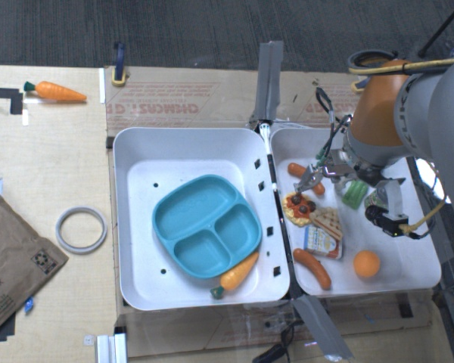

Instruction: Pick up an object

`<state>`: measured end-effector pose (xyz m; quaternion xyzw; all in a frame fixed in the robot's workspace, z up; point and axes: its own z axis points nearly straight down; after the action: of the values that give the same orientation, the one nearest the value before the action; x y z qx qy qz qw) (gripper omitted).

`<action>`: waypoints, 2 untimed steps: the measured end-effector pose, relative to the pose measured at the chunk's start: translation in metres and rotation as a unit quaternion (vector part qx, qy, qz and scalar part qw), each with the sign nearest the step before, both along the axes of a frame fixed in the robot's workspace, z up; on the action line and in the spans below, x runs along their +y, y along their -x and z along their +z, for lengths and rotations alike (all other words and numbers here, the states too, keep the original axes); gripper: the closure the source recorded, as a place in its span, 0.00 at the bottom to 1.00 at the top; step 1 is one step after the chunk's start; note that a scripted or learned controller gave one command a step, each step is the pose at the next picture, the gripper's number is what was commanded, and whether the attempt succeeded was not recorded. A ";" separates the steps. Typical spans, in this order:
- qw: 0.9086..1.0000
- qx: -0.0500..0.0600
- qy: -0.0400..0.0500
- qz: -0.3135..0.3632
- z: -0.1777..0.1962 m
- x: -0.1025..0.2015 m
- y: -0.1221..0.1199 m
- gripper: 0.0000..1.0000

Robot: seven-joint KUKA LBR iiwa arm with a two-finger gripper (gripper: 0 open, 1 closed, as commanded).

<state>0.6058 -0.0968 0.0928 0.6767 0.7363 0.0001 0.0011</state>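
Arm enters from the right, wrist low over the right bin [427,274]. Gripper [312,180] hangs above the bin's left half, just over the pizza slice [300,209]. Whether it is clenched, released or grasping anything cannot be told from this view; nothing is visibly lifted.

Likely target: the pizza slice, lying flat on the bin floor, touching the small carton [322,240] at its lower right. A sausage [303,172] sits just above the gripper, a second sausage [313,268] near the front wall, an orange [367,264] well to the right.

Judgement: the step in hand is the descent to grasp. To do it well, come straight down and centre on the slice so as not to nudge the carton. The slice is thin, so contact must be near floor level.

Orientation: the slice's long axis appears to run up-left to down-right, wide topped end up-left.

Left bin [129,203] holds a blue divided plate [204,225] and a carrot [238,272].
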 end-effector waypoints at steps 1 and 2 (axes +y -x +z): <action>1.000 0.001 0.000 -0.002 0.000 -0.022 0.057 0.00; 1.000 0.001 0.000 0.026 -0.001 -0.014 -0.004 0.00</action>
<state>0.6101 -0.1111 0.0916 0.6575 0.7535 -0.0004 0.0003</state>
